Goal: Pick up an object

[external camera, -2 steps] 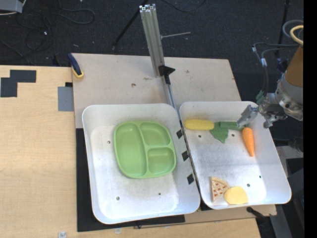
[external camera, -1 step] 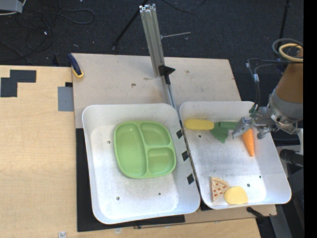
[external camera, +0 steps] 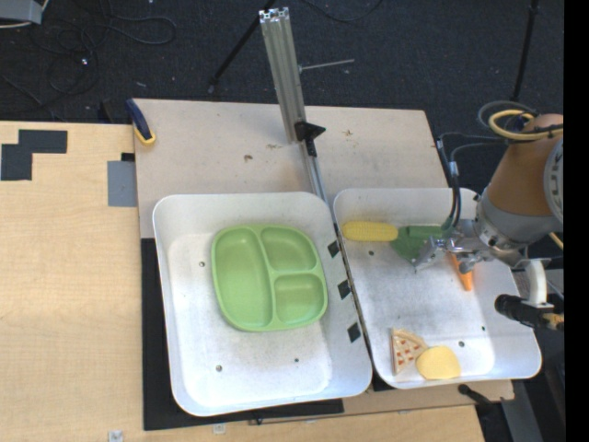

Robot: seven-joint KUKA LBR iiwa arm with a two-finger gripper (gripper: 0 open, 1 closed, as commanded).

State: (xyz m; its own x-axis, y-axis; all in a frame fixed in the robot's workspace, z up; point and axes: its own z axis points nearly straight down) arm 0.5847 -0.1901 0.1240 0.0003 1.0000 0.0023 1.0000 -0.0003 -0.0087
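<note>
A slanted overhead view of a desk (external camera: 221, 145) carrying two shallow white bins side by side. Farthest from the gripper, in the left bin (external camera: 184, 357), lies a green divided plate (external camera: 269, 277) with three compartments, nothing in them.

Moving right, the right bin (external camera: 414, 339) holds the toy food. A yellow corn cob (external camera: 370, 232) lies along the bin's far edge, to the left of the gripper, and its green husk end (external camera: 417, 237) reaches almost to the gripper. Well below the gripper, near the bin's front edge, a pizza slice (external camera: 406, 348) rests touching a round yellow piece (external camera: 438, 364), possibly a lemon.

The gripper (external camera: 440, 246) hangs low over the upper part of the right bin, at the end of the grey arm (external camera: 520, 187) entering from the right. Its metal parts are small and blurred here, so whether they stand apart or together cannot be told, and nothing can be seen clamped between them. An orange piece, likely a carrot (external camera: 465, 274), lies just to the gripper's right and below it.

Judging from this, the step in hand is the approach or descent onto a target, probably the corn's green end or the carrot. The next move calls for settling squarely over one object, closing on it, then lifting.
</note>
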